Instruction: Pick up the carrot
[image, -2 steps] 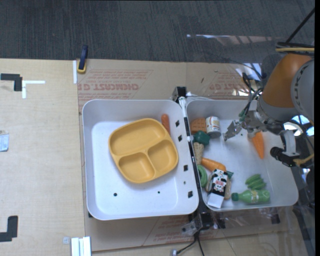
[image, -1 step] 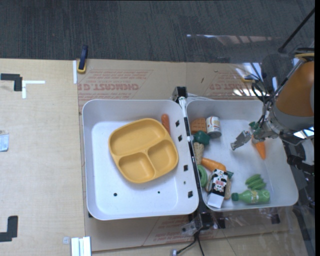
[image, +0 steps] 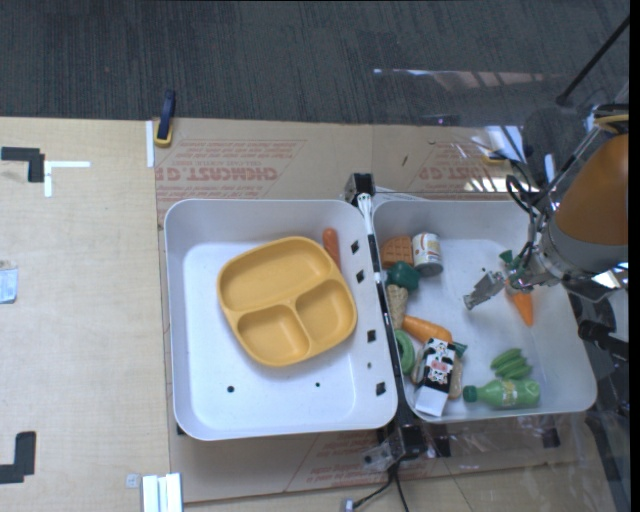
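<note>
camera view | jaws over right bin, state cannot tell | carrot (image: 524, 303) directly beneath jaws, touching or nearly, long axis pointing down-frame | grasp unconfirmed

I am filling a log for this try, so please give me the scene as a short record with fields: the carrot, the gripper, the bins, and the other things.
carrot: orange carrot in the right bin, close under the gripper
second carrot: another one near the divider
gripper: over the right bin, beside the carrot; grasp not confirmed
left bin: holds a yellow tray
other things, right bin: can, green bottle, milk carton
</note>
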